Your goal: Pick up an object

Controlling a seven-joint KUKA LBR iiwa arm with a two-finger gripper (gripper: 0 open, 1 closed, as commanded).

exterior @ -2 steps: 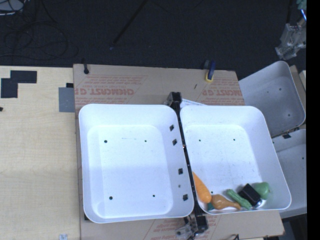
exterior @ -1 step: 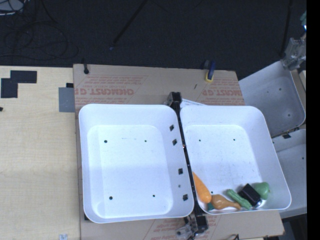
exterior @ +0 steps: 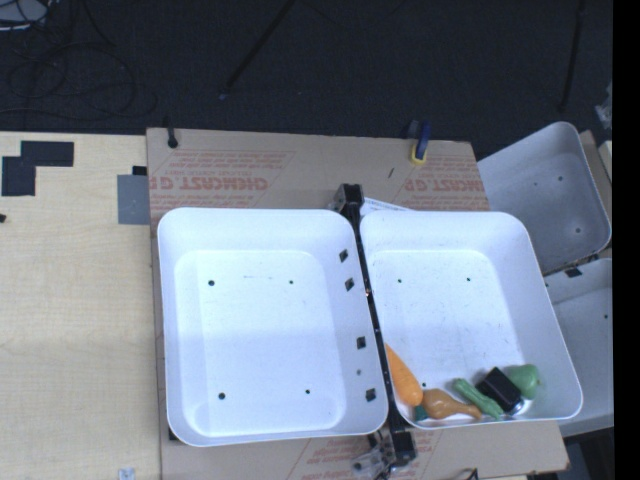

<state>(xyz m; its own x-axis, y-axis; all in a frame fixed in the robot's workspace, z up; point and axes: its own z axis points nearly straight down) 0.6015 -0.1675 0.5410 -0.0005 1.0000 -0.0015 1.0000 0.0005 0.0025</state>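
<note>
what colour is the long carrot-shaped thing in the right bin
Orange; the carrot-shaped thing shows clearly in the camera view.

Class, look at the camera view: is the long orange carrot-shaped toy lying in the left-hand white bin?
No. The long orange carrot-shaped toy lies in the right white bin, near its front left corner beside the divider.

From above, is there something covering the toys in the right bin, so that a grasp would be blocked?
Nothing visible covers them. The carrot, the black block and the green toy lie open in the right bin, crowded together against its near wall.
</note>
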